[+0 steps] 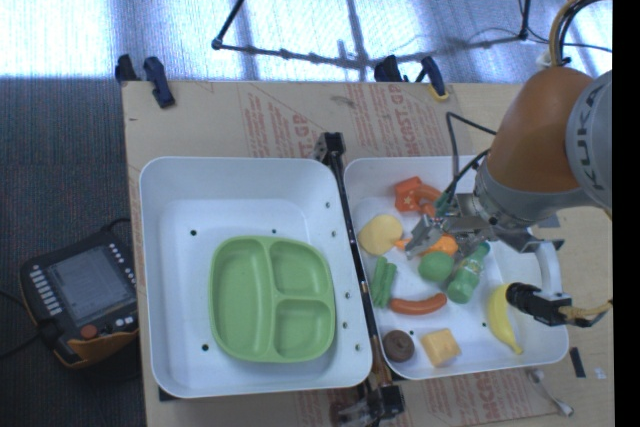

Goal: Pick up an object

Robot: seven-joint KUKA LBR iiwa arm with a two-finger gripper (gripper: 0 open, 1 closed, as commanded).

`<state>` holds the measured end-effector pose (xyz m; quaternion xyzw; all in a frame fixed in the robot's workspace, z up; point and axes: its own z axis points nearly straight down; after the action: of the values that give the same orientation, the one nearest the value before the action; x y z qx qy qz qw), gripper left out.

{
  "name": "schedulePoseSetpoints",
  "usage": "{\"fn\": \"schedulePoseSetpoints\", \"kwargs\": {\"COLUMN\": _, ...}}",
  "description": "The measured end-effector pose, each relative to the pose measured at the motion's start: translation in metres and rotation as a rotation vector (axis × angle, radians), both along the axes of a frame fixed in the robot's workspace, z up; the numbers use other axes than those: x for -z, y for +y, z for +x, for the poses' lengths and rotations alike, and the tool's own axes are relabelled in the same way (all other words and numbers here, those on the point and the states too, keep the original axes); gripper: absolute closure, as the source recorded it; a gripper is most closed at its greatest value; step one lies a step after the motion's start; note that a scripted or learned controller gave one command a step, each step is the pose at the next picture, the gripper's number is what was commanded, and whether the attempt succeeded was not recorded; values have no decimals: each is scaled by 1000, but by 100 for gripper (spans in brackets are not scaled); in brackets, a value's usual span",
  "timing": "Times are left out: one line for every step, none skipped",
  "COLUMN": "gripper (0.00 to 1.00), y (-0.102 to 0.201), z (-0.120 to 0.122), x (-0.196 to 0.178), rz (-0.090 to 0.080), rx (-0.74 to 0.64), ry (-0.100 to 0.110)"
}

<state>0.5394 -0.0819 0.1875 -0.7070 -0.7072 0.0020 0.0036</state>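
My gripper (427, 235) hangs low over the middle of the right bin (548, 351), with the grey and orange arm reaching in from the right. Right under and beside it lie a small orange piece (443, 243) and a round green piece (436, 266). A green bottle (466, 273) lies tilted just right of them. A pale yellow fruit (380, 235) sits to the gripper's left, and a red-orange pepper (413, 193) lies behind it. I see nothing lifted off the bin floor.
The right bin also holds a green pea pod (383, 281), a red sausage (418, 305), a brown donut (398, 346), a cheese cube (440, 347) and a banana (503, 318). A green divided plate (271, 298) lies in the left bin (180, 185).
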Motion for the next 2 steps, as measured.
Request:
{"fn": "schedulePoseSetpoints", "kwargs": {"gripper": 0, "y": -8, "z": -52, "x": 85, "rz": 2, "rx": -116, "ry": 1}}
{"fn": "schedulePoseSetpoints", "kwargs": {"gripper": 0, "y": -12, "z": -8, "x": 101, "rz": 0, "rx": 48, "ry": -1}}
